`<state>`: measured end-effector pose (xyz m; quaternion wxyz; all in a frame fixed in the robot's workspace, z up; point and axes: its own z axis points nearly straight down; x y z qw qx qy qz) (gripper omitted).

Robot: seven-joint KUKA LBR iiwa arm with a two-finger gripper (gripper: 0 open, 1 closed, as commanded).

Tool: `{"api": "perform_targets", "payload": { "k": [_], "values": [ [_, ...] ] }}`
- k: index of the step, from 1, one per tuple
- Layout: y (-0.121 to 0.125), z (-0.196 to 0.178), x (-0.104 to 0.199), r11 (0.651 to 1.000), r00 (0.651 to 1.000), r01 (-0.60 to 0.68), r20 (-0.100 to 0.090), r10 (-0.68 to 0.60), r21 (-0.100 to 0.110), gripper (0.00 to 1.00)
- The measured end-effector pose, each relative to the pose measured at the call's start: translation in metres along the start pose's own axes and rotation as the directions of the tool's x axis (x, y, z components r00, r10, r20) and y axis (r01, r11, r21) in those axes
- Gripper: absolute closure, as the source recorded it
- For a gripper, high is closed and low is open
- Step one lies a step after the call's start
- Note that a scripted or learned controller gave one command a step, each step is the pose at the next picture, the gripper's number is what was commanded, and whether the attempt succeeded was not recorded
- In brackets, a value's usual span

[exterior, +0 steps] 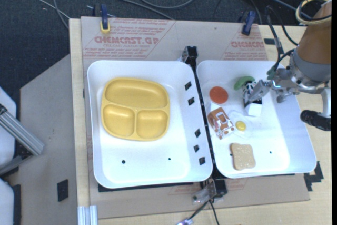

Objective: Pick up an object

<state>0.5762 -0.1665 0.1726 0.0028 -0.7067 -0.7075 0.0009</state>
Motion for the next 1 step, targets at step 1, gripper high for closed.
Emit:
{"api": "perform_targets", "payload": {
  "k": [1],
  "values": [
    [-0.0090,0.0560,0.0055,1.000,1.000,-0.001,0.000,0.001,0.001,0.00]
  ]
}}
